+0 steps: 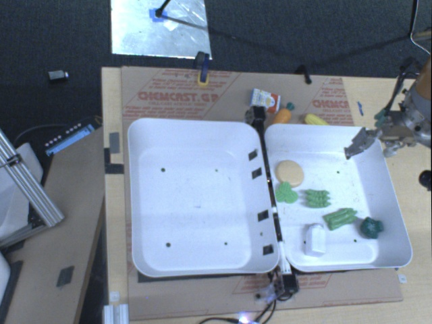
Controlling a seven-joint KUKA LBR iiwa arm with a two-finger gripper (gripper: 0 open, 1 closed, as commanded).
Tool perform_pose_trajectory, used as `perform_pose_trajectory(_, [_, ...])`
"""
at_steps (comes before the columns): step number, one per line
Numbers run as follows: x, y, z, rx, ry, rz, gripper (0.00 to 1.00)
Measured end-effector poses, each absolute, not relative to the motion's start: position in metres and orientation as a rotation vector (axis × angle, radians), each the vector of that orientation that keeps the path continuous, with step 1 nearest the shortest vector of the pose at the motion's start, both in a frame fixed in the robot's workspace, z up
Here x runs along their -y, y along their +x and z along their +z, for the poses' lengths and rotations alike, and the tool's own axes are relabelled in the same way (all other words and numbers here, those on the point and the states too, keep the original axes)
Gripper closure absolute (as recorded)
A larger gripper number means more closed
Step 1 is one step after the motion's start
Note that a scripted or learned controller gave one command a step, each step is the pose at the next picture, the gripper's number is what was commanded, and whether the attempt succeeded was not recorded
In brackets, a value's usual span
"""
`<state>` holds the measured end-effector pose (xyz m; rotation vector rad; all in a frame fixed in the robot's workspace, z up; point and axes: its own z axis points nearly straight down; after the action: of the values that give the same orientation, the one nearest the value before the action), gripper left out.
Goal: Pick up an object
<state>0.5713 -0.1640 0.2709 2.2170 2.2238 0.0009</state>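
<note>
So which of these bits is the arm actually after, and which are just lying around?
Part of the job, all in the right bin:
tan disc
green lump
two green leafy pieces
dark green piece
white block
gripper, above the bin's far corner

Just lying about:
left bin
orange and yellow bits behind the bins
foil sheet on the floor

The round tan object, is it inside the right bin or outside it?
Inside. The round tan object lies on the floor of the right bin, near its left wall, above the green items.
</note>
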Motion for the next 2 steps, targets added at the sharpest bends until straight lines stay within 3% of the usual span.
perform_pose_trajectory(1, [0.164, 0.572, 0.282, -2.226, 2.211, 0.005, 1.0])
perform_pose_trajectory(2, [0.166, 0.497, 0.231, -2.224, 2.228, -0.005, 1.0])
